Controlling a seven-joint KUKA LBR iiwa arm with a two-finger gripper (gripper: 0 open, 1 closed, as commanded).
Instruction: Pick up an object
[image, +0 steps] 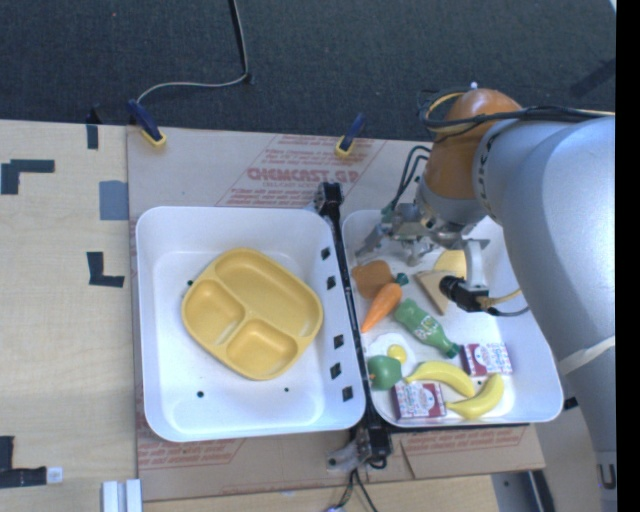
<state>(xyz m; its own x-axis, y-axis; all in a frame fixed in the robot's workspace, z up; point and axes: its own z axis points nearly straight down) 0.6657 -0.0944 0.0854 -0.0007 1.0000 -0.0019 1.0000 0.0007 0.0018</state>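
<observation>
The arm reaches in from the right, its hand (408, 232) low over the back of the right bin (540, 395); I cannot tell how it is set. Just below it lie a brown piece (371, 275), a carrot (380, 306) and a green bottle (424, 327). Toward the front sit a green pepper (383, 372), two bananas (462, 388) and two small cartons (418, 400). The left bin (165, 330) holds a yellow divided tray (252, 312) on the surface (60, 330)
</observation>
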